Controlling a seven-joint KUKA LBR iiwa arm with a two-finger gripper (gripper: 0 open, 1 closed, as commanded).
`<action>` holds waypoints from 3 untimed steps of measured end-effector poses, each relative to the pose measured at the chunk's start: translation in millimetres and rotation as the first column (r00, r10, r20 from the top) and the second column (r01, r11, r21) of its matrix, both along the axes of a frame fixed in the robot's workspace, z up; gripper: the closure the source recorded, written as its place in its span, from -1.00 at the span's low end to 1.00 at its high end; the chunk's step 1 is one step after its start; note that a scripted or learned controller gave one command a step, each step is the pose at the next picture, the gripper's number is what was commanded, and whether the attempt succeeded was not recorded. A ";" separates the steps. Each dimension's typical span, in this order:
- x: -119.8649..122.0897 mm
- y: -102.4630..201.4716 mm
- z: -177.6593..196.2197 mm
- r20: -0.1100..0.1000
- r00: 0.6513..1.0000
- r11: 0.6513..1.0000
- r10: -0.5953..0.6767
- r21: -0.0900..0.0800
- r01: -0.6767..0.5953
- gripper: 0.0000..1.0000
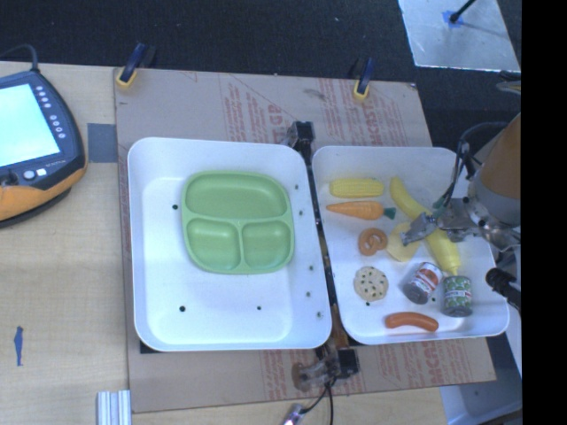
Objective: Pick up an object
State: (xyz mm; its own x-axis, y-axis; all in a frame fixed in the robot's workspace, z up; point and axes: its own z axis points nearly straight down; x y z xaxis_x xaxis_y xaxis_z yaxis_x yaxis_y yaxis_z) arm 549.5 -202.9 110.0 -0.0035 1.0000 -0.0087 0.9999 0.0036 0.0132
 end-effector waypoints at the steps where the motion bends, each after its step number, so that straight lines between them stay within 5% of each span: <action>1: -0.8 -1.5 10.2 -0.004 1.000 1.000 0.003 -0.001 -0.003 1.00; 2: -0.2 -0.7 10.4 -0.005 1.000 1.000 0.006 0.000 -0.006 -1.00; 3: -51.2 -9.5 -17.8 -0.015 1.000 1.000 0.002 0.008 -0.002 -1.00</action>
State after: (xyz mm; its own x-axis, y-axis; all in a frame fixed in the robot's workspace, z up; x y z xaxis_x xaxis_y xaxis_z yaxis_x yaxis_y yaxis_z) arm 498.3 -212.3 92.2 -0.0060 1.0000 -0.0010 1.0000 0.0060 -0.0021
